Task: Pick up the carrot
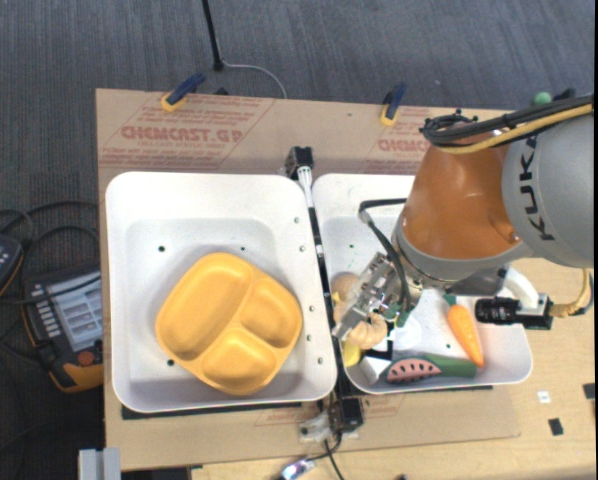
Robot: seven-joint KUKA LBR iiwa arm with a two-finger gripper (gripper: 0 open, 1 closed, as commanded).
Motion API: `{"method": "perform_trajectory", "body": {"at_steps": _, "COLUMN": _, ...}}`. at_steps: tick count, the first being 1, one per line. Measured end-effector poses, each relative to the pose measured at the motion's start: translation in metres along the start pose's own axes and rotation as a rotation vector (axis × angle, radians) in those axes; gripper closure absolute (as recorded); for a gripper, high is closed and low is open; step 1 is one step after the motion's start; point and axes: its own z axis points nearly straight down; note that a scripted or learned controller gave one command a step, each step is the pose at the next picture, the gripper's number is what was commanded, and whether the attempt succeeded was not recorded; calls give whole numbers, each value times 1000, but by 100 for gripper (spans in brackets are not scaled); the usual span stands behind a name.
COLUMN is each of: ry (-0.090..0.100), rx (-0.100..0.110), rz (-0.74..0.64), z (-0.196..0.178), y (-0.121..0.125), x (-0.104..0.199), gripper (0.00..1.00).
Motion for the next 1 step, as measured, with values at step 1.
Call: {"method": "perform_trajectory", "body": {"at_steps": 1, "ry": 2, "rx": 0, "rz": -450, "z": 15, "y": 44, "x": 30, "gripper": 100}}
